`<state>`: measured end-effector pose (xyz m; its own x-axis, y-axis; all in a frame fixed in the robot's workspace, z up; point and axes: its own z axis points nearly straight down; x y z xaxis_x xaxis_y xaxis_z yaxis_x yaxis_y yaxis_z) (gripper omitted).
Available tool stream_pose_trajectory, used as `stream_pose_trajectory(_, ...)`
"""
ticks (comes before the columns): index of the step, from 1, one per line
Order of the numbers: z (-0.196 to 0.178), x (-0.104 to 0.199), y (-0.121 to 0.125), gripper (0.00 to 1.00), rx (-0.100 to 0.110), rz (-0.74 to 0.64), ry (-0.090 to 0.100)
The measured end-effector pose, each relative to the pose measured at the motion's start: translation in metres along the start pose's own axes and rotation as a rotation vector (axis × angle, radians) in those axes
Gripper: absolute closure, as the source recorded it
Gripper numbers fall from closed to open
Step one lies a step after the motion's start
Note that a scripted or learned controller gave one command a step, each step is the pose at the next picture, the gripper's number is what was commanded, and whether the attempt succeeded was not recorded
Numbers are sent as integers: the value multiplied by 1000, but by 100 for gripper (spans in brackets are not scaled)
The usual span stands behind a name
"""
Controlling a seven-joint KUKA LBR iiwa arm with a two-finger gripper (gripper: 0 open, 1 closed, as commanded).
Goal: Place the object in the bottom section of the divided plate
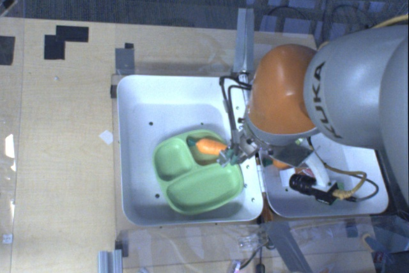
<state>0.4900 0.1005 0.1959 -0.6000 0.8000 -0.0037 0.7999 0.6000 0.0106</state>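
A green divided plate (167, 192) lies in the left white bin (137, 137), with two small sections at the top and one large section at the bottom. An orange carrot-like object (206, 147) rests at the plate's upper right section. My gripper (230, 155) is low over the plate's right rim, its tip right beside the orange object's right end. The arm's grey and orange wrist hides most of the gripper from above. The large bottom section (204, 187) shows only green surface.
The right bin (374, 204) lies mostly under the arm; a small orange piece (281, 164) and a red-and-white item (314, 171) peek out there. A black cable unit (313, 185) hangs from the wrist. A divider wall (259, 185) separates the bins.
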Motion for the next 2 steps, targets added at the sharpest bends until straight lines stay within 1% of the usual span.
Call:
stream_pose_trajectory(1, 0, 0, 0, 0, 0, 0, 0)
stream_pose_trajectory(2, -11, -1, 2, 100, -5, 0, -2)
